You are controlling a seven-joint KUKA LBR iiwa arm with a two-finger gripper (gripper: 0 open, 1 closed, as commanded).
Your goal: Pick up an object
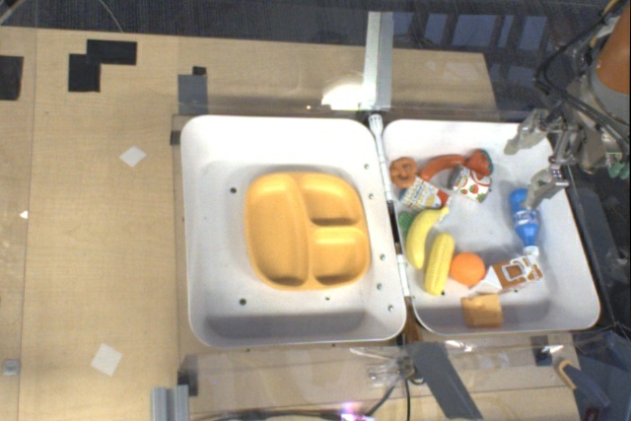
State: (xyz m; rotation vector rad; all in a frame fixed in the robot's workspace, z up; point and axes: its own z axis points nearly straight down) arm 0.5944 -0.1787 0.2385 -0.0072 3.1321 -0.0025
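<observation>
The right bin (572,251) holds several small objects. A yellow banana (421,234) and a yellow cob-like piece (439,261) lie left of centre, with an orange ball (468,268) and a tan block (482,311) near the front. A blue bottle (524,217) lies toward the right wall. A brown ring (402,172) and red pieces (463,168) sit at the back. My gripper (533,161) hangs over the bin's back right corner, open, with nothing between its fingers. Its lower fingertip (541,188) is just above the blue bottle.
The left bin (212,212) holds a yellow divided tray (306,227). A small white and orange packet (520,272) lies near the right bin's front right. A metal post (379,64) stands behind the wall between the bins. The arm and its cables (592,104) crowd the right side.
</observation>
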